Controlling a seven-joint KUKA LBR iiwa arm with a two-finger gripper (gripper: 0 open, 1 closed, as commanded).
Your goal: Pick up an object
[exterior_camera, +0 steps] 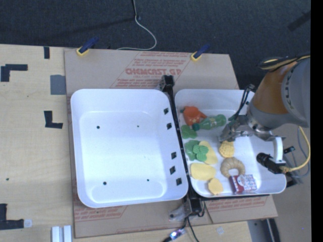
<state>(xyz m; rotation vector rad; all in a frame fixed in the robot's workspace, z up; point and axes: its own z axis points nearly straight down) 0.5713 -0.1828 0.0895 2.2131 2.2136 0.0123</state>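
Nearest the lens, right white bin [267,188]: red-and-white packet [244,184], tan croissant-shaped piece [232,165], yellow flat pieces [202,172], green lumpy piece [197,150], orange-red lump [192,115], green bottle [212,121], yellow corn-like cob [226,148]. Two-finger gripper [228,134]: low in this bin, just above the cob; finger spacing cannot be told. Left white bin [81,150]: adjoining.

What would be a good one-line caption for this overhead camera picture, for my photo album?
A grey and orange robot arm lowers its gripper over a yellow corn toy in the right bin of play food.
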